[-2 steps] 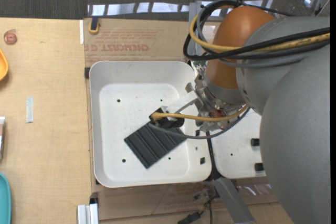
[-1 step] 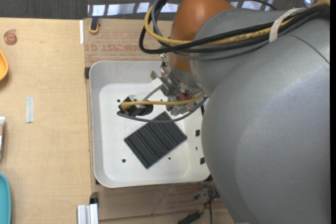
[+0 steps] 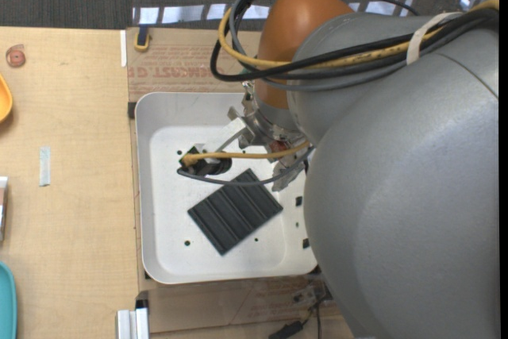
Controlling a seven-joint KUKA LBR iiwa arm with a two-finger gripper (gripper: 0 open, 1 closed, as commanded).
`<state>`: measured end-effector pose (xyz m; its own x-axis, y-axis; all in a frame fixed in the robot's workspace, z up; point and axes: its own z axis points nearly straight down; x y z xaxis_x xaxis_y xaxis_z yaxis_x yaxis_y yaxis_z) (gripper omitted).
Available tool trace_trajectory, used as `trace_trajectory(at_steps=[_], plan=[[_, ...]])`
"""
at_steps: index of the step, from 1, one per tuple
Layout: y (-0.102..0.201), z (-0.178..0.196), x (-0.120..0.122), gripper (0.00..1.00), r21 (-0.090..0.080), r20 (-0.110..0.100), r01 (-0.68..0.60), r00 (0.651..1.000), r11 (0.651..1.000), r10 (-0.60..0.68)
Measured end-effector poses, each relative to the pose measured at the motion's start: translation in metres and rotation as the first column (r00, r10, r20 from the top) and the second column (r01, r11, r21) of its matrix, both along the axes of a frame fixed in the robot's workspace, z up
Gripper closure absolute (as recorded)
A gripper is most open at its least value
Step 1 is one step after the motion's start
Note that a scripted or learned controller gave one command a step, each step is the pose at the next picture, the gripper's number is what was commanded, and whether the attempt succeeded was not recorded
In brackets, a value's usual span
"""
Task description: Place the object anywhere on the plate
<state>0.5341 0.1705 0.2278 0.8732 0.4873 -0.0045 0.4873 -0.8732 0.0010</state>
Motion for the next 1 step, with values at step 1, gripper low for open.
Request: trace_trajectory(at_steps=[1], plan=[[-0.0074, 0.0453, 0.0243, 0.00, 0.000, 0.001, 0.079, 0.997, 0.997, -0.079]])
